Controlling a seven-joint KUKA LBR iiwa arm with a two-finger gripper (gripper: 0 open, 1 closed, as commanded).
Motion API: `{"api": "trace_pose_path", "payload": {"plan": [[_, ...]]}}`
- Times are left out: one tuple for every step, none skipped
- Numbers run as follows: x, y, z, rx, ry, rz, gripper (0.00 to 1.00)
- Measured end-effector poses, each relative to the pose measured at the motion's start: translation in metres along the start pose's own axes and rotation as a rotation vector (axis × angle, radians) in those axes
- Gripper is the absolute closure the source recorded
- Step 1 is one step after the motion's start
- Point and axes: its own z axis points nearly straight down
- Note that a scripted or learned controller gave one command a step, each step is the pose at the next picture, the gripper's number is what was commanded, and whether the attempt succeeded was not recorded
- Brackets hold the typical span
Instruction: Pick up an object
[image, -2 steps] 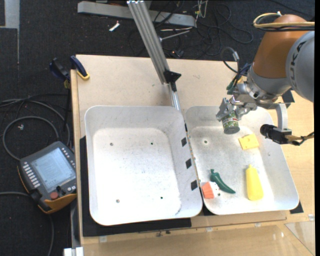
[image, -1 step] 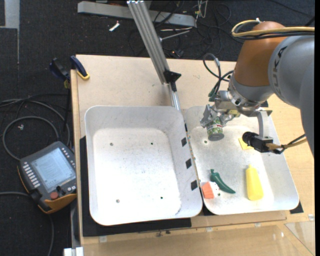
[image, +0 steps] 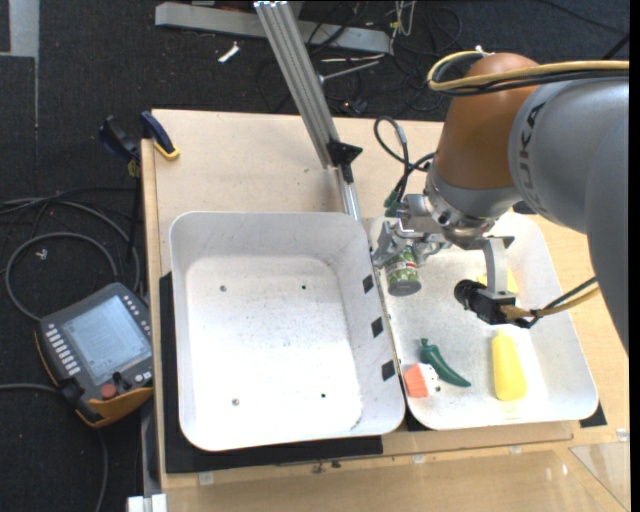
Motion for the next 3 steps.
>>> {"api": "trace_pose_path", "payload": {"plan": [[0.053,-0.011,-0.012,-0.002,0.000,-0.001,1.00],[0.100,-0.029,-0.002,0.002,-0.001,0.000,1.00],[0.097,-0.028,-0.003,-0.001,-0.003,0.008,0.00]]}}
